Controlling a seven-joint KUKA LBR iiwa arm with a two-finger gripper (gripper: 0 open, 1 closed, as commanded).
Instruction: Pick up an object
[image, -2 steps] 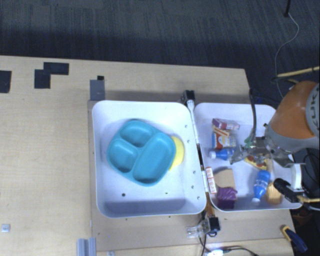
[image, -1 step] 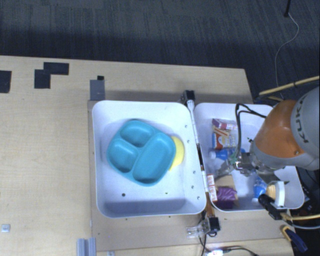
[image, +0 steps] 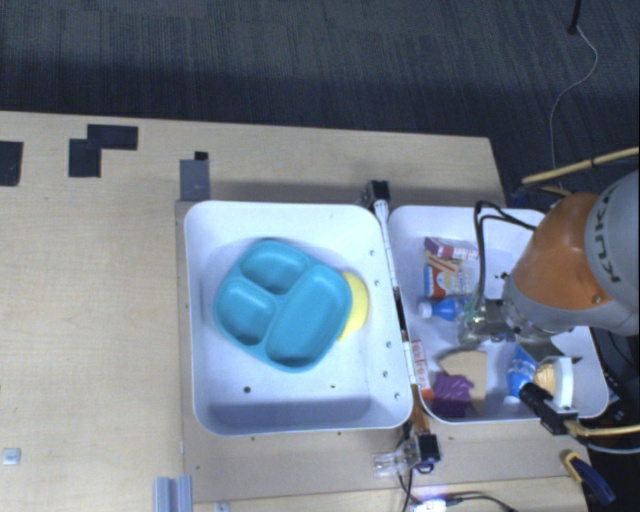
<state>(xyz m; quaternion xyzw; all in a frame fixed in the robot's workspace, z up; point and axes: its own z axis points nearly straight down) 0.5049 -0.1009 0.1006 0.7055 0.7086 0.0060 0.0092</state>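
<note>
My gripper (image: 480, 326) is low inside the right bin (image: 408, 262), with the orange-banded wrist above it to the right. It hovers over a tan flat piece (image: 470, 366) and sits just right of a small blue-and-white bottle (image: 444, 309). A red and orange packet (image: 449, 259) lies toward the bin's far side. A purple object (image: 452, 390) rests in the near left corner. A blue item (image: 518, 378) lies under the wrist, partly hidden. No object shows between the gripper's tips.
The left bin (image: 215, 400) holds a blue divided tray (image: 283, 304) with a yellow object (image: 357, 302) poking out from its right edge. A ridge (image: 393, 290) separates the two bins. Cables run along the right bin's near rim (image: 500, 418).
</note>
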